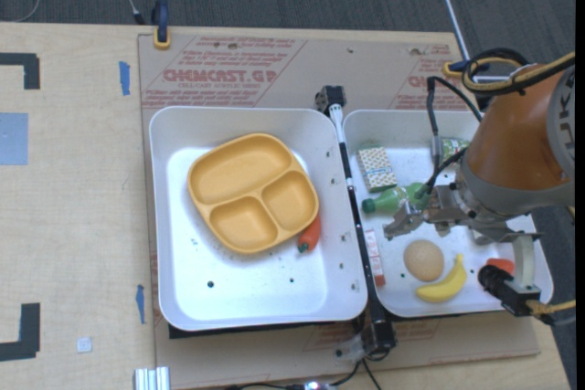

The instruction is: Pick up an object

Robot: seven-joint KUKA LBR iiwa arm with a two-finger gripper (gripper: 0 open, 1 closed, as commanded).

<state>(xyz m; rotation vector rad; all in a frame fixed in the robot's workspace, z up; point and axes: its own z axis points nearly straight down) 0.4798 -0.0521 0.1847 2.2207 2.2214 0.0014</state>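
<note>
In the right bin (395, 301) a green bottle (386, 199) lies on its side, with a tan egg-shaped ball (423, 259) and a yellow banana (441, 281) nearer the front. My gripper (422, 221) hangs low over this bin, just in front of the bottle and just behind the ball. Its fingers stand open with nothing between them. A speckled green-and-white packet (376, 167) lies at the bin's back left. The arm's orange band (512, 142) hides much of the bin's right side.
The left bin (265, 301) holds a yellow divided plate (253, 192) with a small orange-red carrot (310, 236) at its right edge. A red piece (499, 267) sits at the right bin's front right. A green-white item (448, 147) peeks out at the back.
</note>
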